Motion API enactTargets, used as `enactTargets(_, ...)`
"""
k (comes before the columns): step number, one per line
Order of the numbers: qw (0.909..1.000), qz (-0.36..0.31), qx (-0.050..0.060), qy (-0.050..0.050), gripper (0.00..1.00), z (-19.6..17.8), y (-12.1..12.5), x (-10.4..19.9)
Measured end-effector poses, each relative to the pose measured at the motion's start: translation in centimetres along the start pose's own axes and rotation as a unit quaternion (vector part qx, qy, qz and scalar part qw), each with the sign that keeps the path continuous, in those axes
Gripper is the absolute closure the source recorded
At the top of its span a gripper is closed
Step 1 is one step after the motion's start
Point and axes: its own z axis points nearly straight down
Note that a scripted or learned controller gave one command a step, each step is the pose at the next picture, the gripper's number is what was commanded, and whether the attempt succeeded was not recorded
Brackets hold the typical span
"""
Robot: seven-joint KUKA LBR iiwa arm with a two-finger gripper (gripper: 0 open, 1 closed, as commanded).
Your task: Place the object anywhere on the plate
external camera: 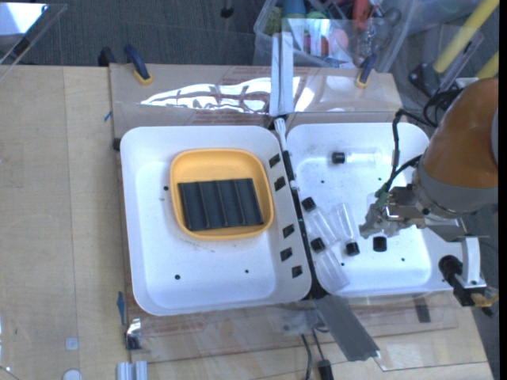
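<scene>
A yellow plate (221,165) with rounded corners sits in the left bin (150,267). On its middle lies a dark grey ridged block (220,203), flat and apart from the gripper. My gripper (379,226) hangs low over the right bin (412,271), near that bin's centre right, below the arm's orange band (471,137). Two small black pieces (351,248) (379,244) lie on the bin floor just under and to the left of it.
In the right bin lie a clear tube with a black cap (356,157) near the back and clear plastic pieces (333,224) by the left wall. Black clips (285,232) line the divider between the bins. A box of clutter (341,14) stands behind.
</scene>
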Motion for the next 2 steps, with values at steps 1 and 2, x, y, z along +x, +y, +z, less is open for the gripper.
enactTargets(1, 0.9971, -0.076, -0.001, 0.000, 1.00, -3.7, 6.8, 0.6)
enactTargets(2, 0.9796, -0.201, -0.004, -0.002, 1.00, -8.3, 15.1, 1.1)
